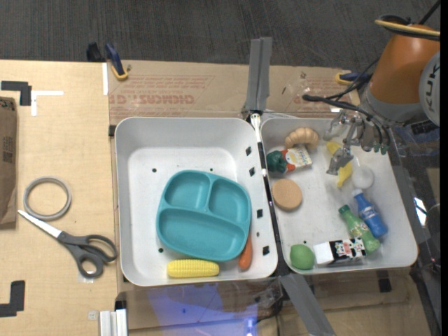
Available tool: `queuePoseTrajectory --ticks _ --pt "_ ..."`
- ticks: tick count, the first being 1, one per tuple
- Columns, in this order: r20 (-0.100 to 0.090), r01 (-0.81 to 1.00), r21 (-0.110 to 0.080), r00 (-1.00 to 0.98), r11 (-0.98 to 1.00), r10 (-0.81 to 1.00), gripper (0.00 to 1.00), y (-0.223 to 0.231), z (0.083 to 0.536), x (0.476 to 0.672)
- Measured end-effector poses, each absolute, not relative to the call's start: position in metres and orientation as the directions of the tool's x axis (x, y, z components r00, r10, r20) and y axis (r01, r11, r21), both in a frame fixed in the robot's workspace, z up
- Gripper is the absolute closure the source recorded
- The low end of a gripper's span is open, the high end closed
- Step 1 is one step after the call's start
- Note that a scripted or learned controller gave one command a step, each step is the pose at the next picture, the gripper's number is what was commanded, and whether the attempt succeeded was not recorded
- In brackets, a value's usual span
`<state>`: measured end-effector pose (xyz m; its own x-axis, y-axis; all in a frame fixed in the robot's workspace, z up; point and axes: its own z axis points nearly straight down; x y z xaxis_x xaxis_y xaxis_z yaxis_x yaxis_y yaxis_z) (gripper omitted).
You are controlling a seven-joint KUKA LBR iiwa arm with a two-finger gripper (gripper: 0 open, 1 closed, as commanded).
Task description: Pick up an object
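- Where the arm reaches in from the right, its gripper hangs low over the upper part of the right bin, and whether the jaws are open or closed cannot be told.
- Just below the gripper lies a yellow piece, touching or nearly touching it; no object is clearly seen between the jaws.
- Left of the gripper lie a croissant, a small red and green packet and a round tan disc.
- Toward the near right of that bin lie a blue bottle and a green bottle side by side, with a black and white carton and a green ball along the near wall.
- The left bin holds a teal divided plate, a corn cob and a carrot.
- On the surface to the left lie scissors and a roll of tape.
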<state>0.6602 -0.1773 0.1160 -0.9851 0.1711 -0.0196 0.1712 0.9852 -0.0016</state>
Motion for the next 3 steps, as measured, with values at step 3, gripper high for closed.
queuePoseTrajectory --ticks 3 --pt "-0.006 0.351 0.001 -0.936 0.936 0.351 0.00 -0.171 0.093 0.644"
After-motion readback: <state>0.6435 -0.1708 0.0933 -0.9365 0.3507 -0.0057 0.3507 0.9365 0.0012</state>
